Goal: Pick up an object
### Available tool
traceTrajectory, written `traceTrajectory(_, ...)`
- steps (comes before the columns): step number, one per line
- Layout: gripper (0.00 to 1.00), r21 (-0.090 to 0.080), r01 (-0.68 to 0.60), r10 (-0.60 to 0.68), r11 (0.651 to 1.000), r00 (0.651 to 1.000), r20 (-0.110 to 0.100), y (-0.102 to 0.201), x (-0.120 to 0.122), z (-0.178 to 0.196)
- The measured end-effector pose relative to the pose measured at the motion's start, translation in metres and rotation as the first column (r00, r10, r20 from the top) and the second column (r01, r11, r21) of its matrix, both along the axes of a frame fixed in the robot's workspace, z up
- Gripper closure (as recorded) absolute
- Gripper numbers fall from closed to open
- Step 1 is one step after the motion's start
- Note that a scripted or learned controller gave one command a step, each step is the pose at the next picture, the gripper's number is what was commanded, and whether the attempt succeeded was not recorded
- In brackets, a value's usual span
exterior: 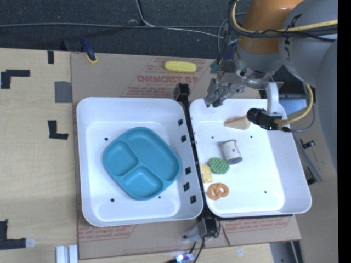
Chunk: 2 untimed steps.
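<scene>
My gripper [215, 98] hangs over the back left corner of the right bin [285, 196], with nothing visibly in it. Several small objects lie in that bin. A tan wedge [237, 123] sits closest, just right of and below the gripper. Further forward are a small grey can with a red label [231, 151], a green round knitted piece [219, 165], a yellow chunk [205, 173] and a pretzel [218, 191]. All of them rest on the bin floor, apart from the gripper.
The left bin [93, 125] holds a blue divided plate [141, 162]. A yellow oblong object [180, 66] lies on the cardboard behind the bins. A black clip divider [186, 130] runs between the bins. The arm's grey body and cables [274, 116] overhang the right bin's back right.
</scene>
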<state>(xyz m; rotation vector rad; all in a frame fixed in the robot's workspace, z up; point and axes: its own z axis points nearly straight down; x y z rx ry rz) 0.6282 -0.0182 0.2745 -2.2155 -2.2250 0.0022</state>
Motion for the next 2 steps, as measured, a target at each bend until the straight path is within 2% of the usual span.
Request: traceTrajectory(2, 1.00, 0.000, -0.001, 0.001, 1.000, 1.000, -0.001, 0.090, -0.028, -0.010)
